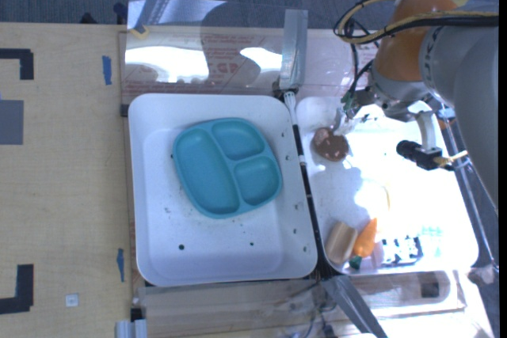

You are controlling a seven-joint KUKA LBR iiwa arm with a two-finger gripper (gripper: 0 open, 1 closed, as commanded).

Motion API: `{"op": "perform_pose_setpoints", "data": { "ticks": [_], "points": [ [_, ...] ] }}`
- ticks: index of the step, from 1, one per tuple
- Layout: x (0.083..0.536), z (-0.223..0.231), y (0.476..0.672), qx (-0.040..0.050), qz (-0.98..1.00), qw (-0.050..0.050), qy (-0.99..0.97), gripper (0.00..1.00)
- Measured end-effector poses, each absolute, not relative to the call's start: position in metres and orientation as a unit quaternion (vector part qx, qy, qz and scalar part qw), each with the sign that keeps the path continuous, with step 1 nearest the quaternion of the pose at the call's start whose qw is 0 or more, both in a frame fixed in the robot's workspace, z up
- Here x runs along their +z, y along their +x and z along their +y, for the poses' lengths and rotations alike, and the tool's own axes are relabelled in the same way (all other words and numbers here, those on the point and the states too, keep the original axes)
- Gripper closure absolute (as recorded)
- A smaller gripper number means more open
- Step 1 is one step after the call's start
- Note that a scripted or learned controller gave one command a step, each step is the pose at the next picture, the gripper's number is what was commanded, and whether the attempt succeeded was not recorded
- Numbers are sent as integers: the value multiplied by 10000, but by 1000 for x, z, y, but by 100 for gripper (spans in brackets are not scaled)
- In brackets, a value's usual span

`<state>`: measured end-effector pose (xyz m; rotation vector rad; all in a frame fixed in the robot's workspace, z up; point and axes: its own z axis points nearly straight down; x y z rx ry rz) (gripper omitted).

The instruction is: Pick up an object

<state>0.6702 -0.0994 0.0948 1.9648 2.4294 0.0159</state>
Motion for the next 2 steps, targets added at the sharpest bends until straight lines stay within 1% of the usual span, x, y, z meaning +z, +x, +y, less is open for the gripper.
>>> {"op": "perform_pose_setpoints", "data": {
  "ticks": [1,2],
  "points": [
    [94,-97,672,37,8059,88,5919,100],
    [94,-98,671,43,8258,84,5639,100]
  ]
}}
